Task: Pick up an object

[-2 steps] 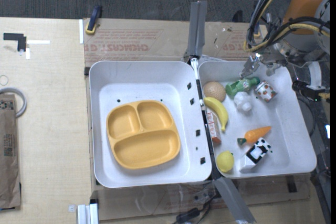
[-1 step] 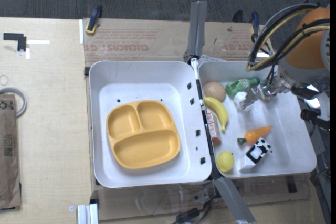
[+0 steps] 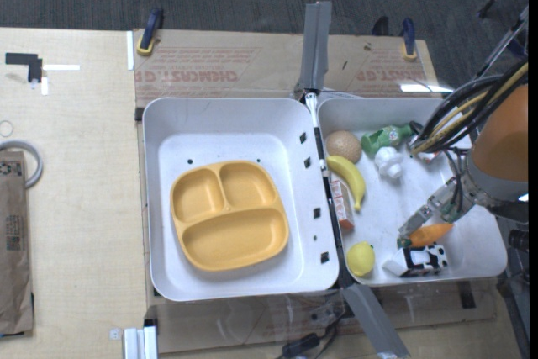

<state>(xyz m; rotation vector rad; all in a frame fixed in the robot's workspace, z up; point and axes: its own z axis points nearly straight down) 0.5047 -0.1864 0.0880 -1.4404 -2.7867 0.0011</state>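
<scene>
Low over right bin's (image 3: 471,269) near corner, gripper (image 3: 423,224) hangs just above carrot (image 3: 435,232), finger state hidden so cannot tell; nothing visibly lifted, grasp and raise both judged outstanding

Left bin (image 3: 155,181) holds a divided plate (image 3: 229,214), roughly centred. Right bin (image 3: 471,269): banana (image 3: 350,179) along its left side, round fruit (image 3: 343,145) just behind it, lemon (image 3: 361,258) at the front-left corner. Tool (image 3: 423,224) sits over the bin's front-right, above what looks like a carrot (image 3: 435,233), contact unclear.
</scene>
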